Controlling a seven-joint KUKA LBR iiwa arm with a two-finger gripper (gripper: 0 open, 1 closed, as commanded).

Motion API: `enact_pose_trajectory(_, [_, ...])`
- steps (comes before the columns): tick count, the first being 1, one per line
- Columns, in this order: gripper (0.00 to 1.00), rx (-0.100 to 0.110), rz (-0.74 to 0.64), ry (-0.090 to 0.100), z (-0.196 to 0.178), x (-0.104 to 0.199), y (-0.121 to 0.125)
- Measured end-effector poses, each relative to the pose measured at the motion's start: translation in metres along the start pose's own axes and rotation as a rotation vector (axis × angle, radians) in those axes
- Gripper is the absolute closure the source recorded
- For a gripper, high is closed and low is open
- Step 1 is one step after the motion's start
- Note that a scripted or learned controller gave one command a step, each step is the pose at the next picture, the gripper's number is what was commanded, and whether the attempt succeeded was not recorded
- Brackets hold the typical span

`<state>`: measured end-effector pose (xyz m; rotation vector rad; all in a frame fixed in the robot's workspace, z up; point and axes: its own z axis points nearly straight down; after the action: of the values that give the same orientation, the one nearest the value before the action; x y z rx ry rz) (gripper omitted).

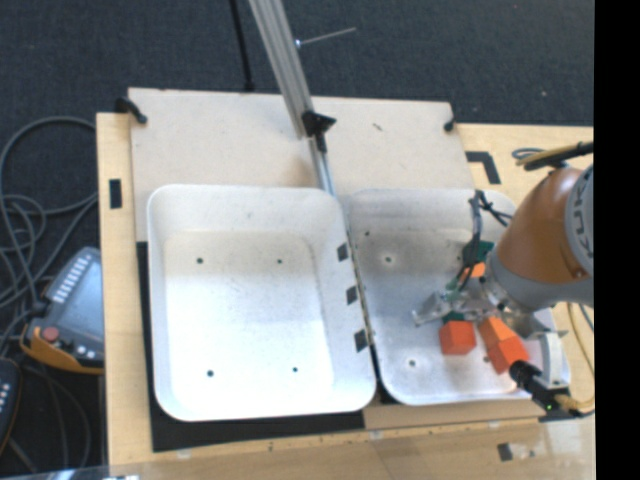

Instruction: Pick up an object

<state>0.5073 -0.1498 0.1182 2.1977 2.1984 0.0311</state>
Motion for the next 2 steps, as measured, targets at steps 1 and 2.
enact_pose_trajectory(1, [0.00,0.000,-0.005,0.000,0.0001,0.0002,-0.0001])
enact_pose_trajectory(2, [0.00,0.000,-0.005,0.000,0.0002,0.0001,-0.0002])
